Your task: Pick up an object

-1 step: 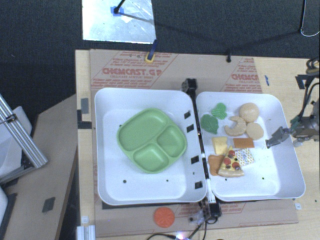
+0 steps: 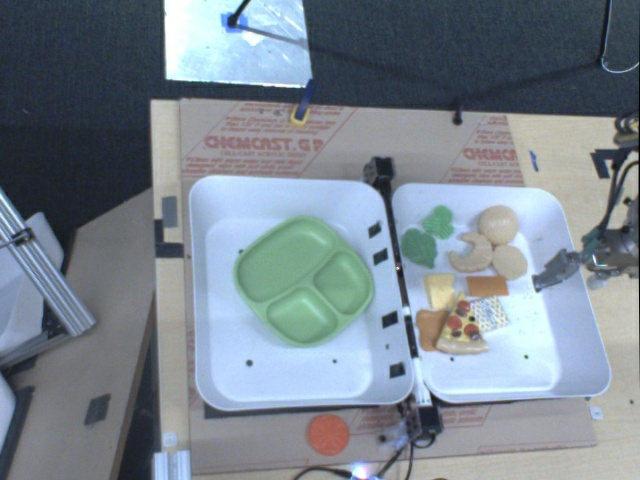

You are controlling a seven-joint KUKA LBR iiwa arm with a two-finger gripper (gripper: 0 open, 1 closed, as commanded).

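The right bin point(image 2: 560, 368) holds several toy foods: two green broccoli pieces point(image 2: 427, 236), a tan bun point(image 2: 498, 223), a beige croissant point(image 2: 471, 257), a round cookie point(image 2: 510, 261), a yellow cheese wedge point(image 2: 440, 290), an orange cracker point(image 2: 487, 287), a patterned square point(image 2: 490, 314) and a pizza slice point(image 2: 461, 331). My gripper point(image 2: 552, 270) reaches in over the right bin's right side, its grey tip just right of the cookie and apart from it. Nothing shows between its fingers.
The left bin point(image 2: 220, 368) holds a green divided plate point(image 2: 304, 280). An orange disc point(image 2: 327, 432) lies on the cardboard in front of the bins. A shiny metal sheet point(image 2: 237, 26) lies at the back. Black clips run along the divider between the bins.
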